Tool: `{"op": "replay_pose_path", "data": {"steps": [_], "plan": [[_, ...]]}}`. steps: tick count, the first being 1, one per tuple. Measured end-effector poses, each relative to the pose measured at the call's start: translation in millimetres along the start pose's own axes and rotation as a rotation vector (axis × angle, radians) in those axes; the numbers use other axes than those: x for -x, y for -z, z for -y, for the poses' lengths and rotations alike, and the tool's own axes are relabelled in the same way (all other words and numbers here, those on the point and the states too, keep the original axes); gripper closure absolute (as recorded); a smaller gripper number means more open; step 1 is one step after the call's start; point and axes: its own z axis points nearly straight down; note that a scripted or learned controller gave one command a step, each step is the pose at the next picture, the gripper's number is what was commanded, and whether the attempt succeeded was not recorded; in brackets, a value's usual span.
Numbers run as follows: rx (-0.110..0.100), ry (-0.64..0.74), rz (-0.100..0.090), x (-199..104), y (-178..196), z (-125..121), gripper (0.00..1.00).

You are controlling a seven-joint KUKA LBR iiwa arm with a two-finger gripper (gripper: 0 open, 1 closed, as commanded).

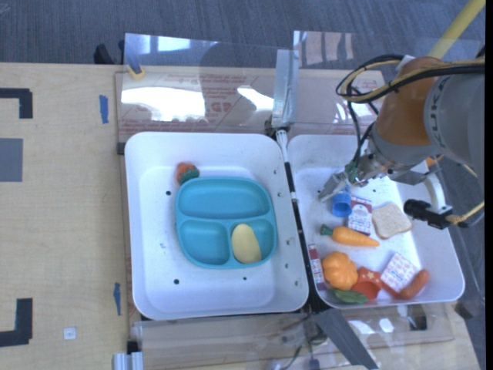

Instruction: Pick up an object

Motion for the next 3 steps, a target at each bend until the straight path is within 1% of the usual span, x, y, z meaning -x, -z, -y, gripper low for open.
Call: {"op": "replay_pose_path", "data": {"steps": [1, 2, 3], "plan": [[0.005, 0.000, 0.004, 0.7, 11.9, -1.7, 1.00], [0.001, -0.199, -0.001, -42.9, 100.5, -58.8, 1.00], [-0.011, -0.405, -0.004, -74.2, 96.3, -51.5, 1.00]]}}
